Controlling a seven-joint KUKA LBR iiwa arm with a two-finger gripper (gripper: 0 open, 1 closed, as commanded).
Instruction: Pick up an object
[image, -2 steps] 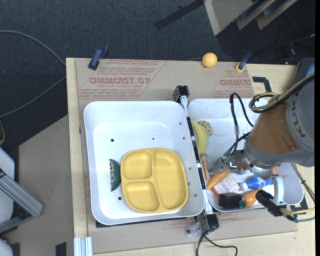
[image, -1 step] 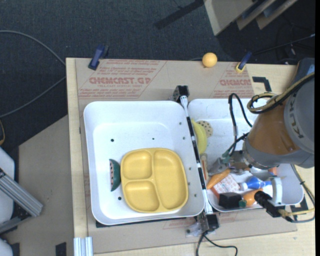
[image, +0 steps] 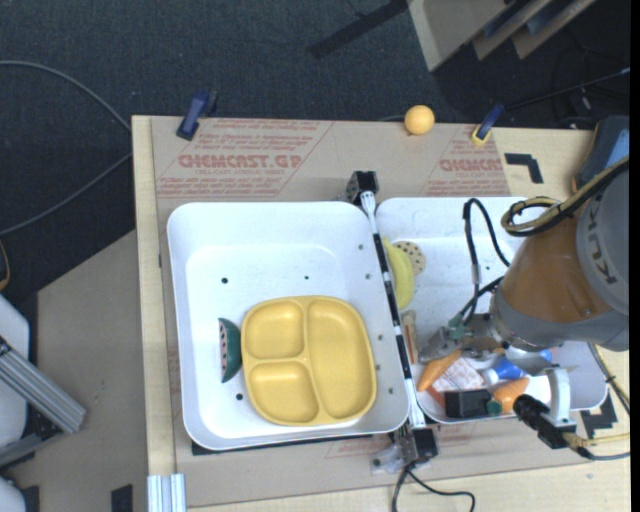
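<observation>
My gripper (image: 462, 340) is low in the right bin (image: 440, 225), below the grey arm with its orange band, just above a pile of small objects at the bin's near edge. The pile holds an orange carrot-like piece (image: 436, 375), a white and red packet (image: 463, 375), a black block (image: 468, 404), a blue piece (image: 510, 372) and an orange piece (image: 505, 396). The arm hides the rest of that bin. A yellow object (image: 402, 271) lies against the bin's left wall.
The left bin (image: 200, 250) holds a yellow divided plate (image: 308, 358) with a watermelon-slice toy (image: 229, 350) at its left edge. An orange ball (image: 419, 119) and two blue clamps (image: 193, 115) (image: 487, 123) sit on the bench's far edge.
</observation>
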